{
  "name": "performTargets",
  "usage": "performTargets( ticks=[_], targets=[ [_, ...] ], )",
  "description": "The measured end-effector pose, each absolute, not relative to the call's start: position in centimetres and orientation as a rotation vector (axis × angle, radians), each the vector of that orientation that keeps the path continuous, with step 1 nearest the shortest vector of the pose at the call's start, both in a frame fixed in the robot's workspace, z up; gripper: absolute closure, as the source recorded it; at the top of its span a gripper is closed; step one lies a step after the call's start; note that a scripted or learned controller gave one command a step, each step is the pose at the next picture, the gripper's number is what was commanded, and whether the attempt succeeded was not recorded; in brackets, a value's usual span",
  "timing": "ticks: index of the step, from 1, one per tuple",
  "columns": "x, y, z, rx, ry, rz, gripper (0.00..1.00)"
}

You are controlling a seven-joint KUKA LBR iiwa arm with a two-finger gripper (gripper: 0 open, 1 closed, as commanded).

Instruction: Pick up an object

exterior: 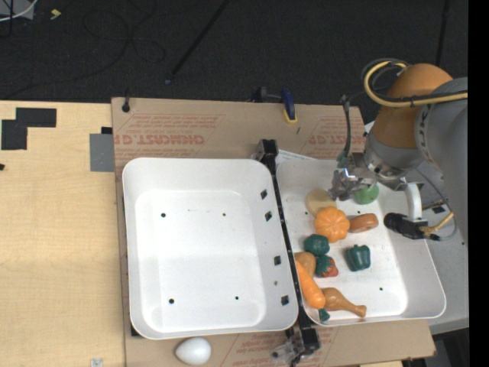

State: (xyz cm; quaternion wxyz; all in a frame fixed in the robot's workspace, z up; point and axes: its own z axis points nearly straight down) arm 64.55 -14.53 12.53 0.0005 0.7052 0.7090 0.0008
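Note:
The right bin (416, 285) holds several toy foods: an orange pumpkin (331, 223), a brown sausage (363, 222), a pale beige piece (316, 200), a dark green broccoli (317, 245), a green pepper (357, 258), a red strawberry (328, 267), an orange carrot (309, 283) and a tan drumstick (343, 303). My gripper (346, 185) hangs low over the bin's far part, just above the pumpkin and the beige piece. A light green round piece (368, 195) lies right beside it on the right. I see nothing held.
The left bin (153, 182) stands next to the right one, with a black divider (276, 228) between them. A white egg (192, 351) lies on the cardboard in front of the left bin. The arm's orange band (409, 105) rises at the right.

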Motion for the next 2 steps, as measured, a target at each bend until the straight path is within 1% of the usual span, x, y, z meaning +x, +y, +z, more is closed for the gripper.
performTargets(
  ticks=[1,2],
  targets=[
    [63.6,-8.4,9.4,2.208,2.215,0.008,1.00],
    [56.2,-19.2,9.6,2.219,2.202,0.010,1.00]
  ],
)
